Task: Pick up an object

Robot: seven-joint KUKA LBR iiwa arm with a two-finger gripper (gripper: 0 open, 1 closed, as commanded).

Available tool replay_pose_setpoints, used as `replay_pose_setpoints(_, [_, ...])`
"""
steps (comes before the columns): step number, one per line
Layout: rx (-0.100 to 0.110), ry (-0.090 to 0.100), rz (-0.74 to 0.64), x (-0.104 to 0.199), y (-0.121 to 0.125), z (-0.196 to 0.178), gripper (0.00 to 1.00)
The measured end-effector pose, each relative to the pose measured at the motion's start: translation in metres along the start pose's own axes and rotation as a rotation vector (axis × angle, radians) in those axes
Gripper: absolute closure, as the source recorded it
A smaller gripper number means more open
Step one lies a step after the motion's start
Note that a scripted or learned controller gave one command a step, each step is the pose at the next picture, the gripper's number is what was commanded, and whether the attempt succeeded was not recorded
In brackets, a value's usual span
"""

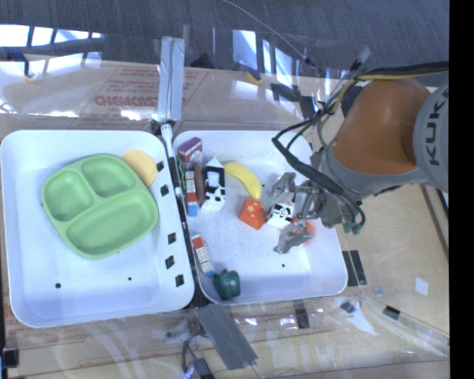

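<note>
While nothing is lifted yet, the likeliest thing to take is the small black-and-white object (282, 212) lying on the floor of the right bin (324, 279), toward its right side. My gripper (296, 215) hangs low just over it, but whether the jaws are spread or closed I cannot tell, nor whether they touch it. An orange block (253, 213) sits just beside it, a banana (245, 178) nearer the far wall. The pick itself remains to be done, I judge.

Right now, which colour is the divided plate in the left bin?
Light green. The divided plate shows best in the camera view.
</note>
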State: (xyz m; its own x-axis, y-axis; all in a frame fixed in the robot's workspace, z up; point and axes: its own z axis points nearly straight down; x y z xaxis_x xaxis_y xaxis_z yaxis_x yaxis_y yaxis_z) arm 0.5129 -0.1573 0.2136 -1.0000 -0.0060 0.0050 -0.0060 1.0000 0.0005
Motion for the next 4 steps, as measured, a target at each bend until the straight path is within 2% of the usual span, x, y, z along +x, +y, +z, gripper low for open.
replay_pose_setpoints(1, [0.001, -0.007, -0.112, -0.104, 0.005, 0.122, 0.00])
replay_pose_setpoints(2, [-0.001, -0.002, -0.119, -0.104, 0.008, 0.116, 1.00])
replay_pose_setpoints(3, [0.000, -0.002, -0.632, -0.009, -0.010, 0.038, 1.00])
replay_pose_setpoints(4, [-0.001, -0.001, -0.632, -0.008, -0.009, 0.039, 0.00])
